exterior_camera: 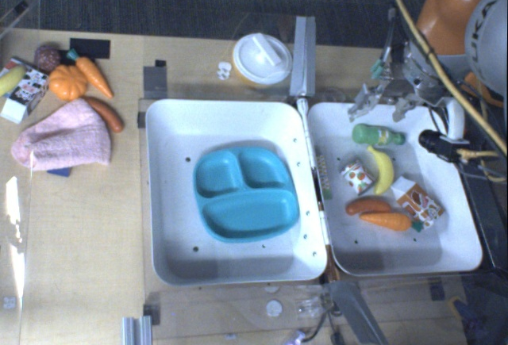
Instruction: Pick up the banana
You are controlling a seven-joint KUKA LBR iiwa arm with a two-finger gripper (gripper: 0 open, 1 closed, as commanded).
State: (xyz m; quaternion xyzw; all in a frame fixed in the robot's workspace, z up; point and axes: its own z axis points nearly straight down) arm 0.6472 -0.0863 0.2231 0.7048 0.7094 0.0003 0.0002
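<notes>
- Wooden bench [87, 256] bears two white bins side by side; dark carpet lies beyond its far edge.
- Left bin [171, 177] holds a blue tray [246, 193] with three compartments.
- Right bin [460, 244] holds the banana [382, 169], which lies near the bin's middle, curved, pointing away from the camera.
- Just beyond the banana lies a green bottle [378, 135] on its side.
- Touching or just left of the banana sits a small carton [357, 175] with a red and white print.
- Nearer the camera than the banana lie a sausage [367, 206] and a carrot [387, 220], side by side and close together.
- Right of the carrot, and nearer than the banana, rests a second carton [418, 205], orange and white.
- The gripper [387, 101] hangs over the far edge of the right bin, beyond the bottle and well apart from the banana; its fingers are spread and grasp nothing.
- The arm [464, 2], orange-banded, enters behind the gripper at the banana's far right, trailing cables.
- Far from the banana, past the bins' far edge, stands a white bowl [262, 58].
- Well left of the left bin lie a pink cloth [63, 137], a pumpkin [67, 83], another carrot [95, 75] and another sausage [107, 115].
</notes>
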